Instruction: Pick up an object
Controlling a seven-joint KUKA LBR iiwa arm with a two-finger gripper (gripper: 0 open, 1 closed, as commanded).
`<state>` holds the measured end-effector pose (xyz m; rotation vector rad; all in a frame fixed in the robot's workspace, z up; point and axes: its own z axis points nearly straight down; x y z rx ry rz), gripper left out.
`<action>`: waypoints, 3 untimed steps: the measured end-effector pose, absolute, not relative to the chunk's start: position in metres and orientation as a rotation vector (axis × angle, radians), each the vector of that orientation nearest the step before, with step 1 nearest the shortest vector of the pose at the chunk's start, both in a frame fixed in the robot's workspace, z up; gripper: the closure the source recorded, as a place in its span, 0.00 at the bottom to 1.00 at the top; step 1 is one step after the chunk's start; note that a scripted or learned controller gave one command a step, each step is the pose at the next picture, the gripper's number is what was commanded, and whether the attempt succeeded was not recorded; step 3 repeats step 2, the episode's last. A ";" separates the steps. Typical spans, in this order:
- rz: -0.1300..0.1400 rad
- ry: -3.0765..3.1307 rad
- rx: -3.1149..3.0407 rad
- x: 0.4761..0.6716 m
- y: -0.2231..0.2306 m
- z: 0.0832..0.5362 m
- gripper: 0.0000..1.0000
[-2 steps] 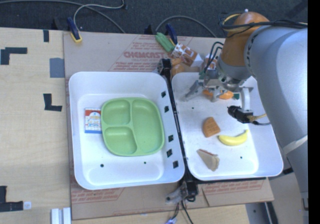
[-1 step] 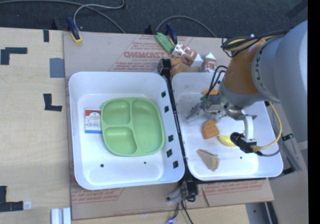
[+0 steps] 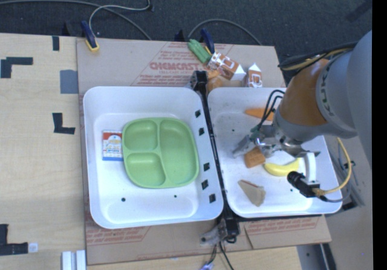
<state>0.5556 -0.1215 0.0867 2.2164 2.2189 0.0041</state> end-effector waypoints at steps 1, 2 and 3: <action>0.004 2.218 2.216 0.556 -0.122 0.096 1.00; 0.000 2.224 2.219 0.601 -0.063 0.184 1.00; 0.000 2.224 2.219 0.601 -0.063 0.184 1.00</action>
